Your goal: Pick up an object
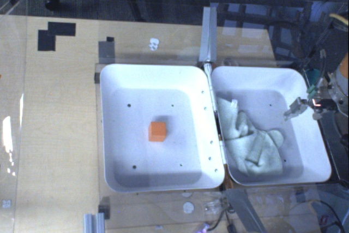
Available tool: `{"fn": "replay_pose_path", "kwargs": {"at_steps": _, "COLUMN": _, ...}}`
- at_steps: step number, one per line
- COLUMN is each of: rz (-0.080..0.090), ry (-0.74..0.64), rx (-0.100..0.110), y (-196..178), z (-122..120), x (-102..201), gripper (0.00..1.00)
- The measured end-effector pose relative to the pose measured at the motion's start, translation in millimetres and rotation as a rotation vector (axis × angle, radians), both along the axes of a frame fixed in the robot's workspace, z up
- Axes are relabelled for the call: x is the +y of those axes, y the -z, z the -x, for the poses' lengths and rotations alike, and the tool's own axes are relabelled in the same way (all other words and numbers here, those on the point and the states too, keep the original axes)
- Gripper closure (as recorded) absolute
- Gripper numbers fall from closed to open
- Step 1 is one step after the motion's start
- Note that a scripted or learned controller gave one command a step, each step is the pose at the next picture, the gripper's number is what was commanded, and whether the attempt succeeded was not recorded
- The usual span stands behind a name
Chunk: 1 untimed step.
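An orange cube (157, 131) lies near the middle of the left bin (117, 84). A crumpled white cloth (250, 140) fills the left and lower part of the right bin (297, 82). My gripper (293, 109) hangs over the right bin's right side, reaching in from the right edge of the view. It is to the right of the cloth, apart from it, and I see nothing held in it. The arm behind it is mostly cut off by the frame.
A metal post (207, 30) rises behind the seam between the two bins. Black tape marks (54, 34) sit on the wooden bench at the back left. Cables and dark framing (297, 24) crowd the back right.
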State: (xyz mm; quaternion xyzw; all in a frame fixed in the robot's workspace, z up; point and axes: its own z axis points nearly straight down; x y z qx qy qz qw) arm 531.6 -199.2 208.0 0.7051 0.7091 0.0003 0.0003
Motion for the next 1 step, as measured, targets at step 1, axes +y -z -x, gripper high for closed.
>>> {"fn": "replay_pose_path", "kwargs": {"at_steps": 1, "rz": 0.003, "ry": -0.114, "rx": -0.009, "y": 110.4, "z": -12.0, "x": -5.0, "gripper": 0.00}}
